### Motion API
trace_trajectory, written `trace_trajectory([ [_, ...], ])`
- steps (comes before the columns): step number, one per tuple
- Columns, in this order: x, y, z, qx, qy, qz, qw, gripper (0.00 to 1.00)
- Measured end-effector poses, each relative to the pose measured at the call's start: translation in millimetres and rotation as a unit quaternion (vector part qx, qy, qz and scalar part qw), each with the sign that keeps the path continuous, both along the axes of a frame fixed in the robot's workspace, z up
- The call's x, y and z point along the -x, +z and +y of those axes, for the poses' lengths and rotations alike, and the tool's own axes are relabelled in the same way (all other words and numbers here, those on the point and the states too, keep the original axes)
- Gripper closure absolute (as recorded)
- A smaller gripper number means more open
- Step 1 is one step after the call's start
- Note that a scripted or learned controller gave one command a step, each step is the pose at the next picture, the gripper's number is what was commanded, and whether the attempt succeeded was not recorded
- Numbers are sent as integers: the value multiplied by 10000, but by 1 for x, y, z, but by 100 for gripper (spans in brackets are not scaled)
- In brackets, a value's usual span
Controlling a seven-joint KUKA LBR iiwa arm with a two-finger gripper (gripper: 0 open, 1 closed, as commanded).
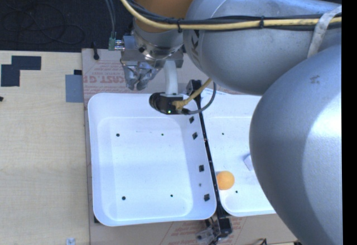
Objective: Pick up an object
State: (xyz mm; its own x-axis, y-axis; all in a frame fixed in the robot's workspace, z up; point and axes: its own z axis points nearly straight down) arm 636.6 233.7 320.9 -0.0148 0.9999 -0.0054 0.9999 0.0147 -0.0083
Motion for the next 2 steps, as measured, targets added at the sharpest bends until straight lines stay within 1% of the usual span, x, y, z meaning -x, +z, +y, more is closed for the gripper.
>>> trace_trajectory([
  [1,16,-105,9,-13,-54,3,10000,100],
  [2,-5,-86,-37,-15,-89,-32,10000,100],
])
